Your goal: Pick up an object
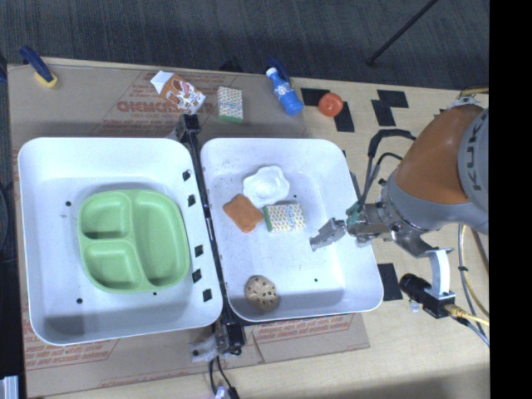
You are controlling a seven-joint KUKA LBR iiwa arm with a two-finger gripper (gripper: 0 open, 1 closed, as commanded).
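stage: pre-grasp | tool [322,238]: finger state cannot tell, nothing visibly held | nearest: patterned sponge block [284,218] | lift: remaining

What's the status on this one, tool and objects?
Tool low over right bin, nothing seen between fingers. Nearest: patterned block, orange piece. Cookie apart, path open.

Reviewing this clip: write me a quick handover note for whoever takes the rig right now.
Gripper: over the right bin's right side, nothing visibly held.
Right bin holds: white object, orange piece, patterned block, all clustered near centre; cookie alone near the front wall.
Left bin: green divided plate.
Done: nothing picked yet.
Left: descend on one object; the patterned block looks nearest.
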